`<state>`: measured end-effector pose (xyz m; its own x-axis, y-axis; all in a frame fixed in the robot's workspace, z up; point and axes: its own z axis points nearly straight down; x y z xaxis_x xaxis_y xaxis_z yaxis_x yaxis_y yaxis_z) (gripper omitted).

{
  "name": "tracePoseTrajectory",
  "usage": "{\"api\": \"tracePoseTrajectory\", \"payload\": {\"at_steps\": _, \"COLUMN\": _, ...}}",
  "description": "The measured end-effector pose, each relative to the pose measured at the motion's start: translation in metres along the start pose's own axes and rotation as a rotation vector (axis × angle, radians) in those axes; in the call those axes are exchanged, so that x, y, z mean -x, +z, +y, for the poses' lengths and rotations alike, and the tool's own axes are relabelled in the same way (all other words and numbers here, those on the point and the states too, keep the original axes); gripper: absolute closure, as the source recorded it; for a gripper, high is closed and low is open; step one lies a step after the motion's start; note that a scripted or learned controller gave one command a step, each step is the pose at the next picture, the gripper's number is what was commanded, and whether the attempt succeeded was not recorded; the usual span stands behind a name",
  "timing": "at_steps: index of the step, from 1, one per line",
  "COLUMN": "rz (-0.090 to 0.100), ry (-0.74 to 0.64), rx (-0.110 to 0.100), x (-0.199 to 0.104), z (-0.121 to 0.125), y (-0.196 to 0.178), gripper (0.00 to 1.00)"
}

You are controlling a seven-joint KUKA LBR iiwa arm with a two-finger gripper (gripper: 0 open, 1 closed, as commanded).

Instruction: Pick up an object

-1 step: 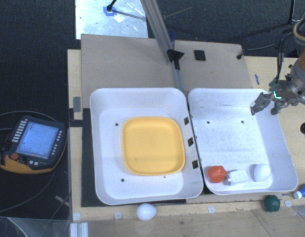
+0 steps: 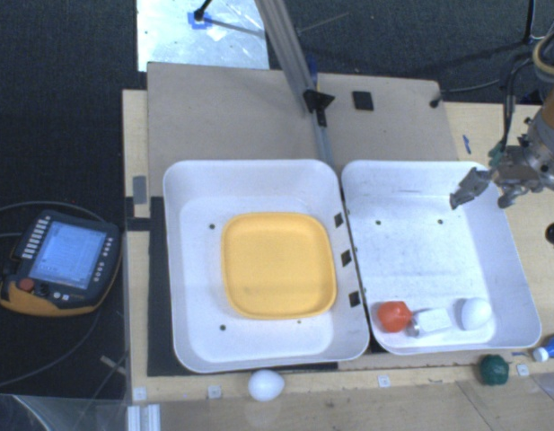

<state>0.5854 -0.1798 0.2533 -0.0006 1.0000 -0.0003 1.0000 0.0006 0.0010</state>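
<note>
A yellow square plate [image 2: 279,264] lies in the left bin [image 2: 196,330]. Along the front wall of the right bin [image 2: 411,241] sit a red-orange ball [image 2: 392,315], a small white bottle-like piece [image 2: 429,321] and a white egg-shaped object [image 2: 475,313]. My gripper [image 2: 488,192] hangs over the right bin's far right side, well behind those objects. Its two dark fingers are spread apart, open, with nothing between them.
A white egg [image 2: 266,384] and a dark green ball [image 2: 493,369] lie on the bench in front of the bins. A blue-capped item [image 2: 548,351] sits at the right edge. A teach pendant [image 2: 57,261] rests left of the bench. A slanted metal pole [image 2: 290,39] rises behind the bins.
</note>
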Motion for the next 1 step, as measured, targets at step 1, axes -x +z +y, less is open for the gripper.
{"api": "tracePoseTrajectory", "payload": {"at_steps": 1, "rz": 0.001, "ry": 0.000, "rx": -0.005, "x": -0.0005, "z": -0.0027, "y": 0.0623, "gripper": 0.00}}
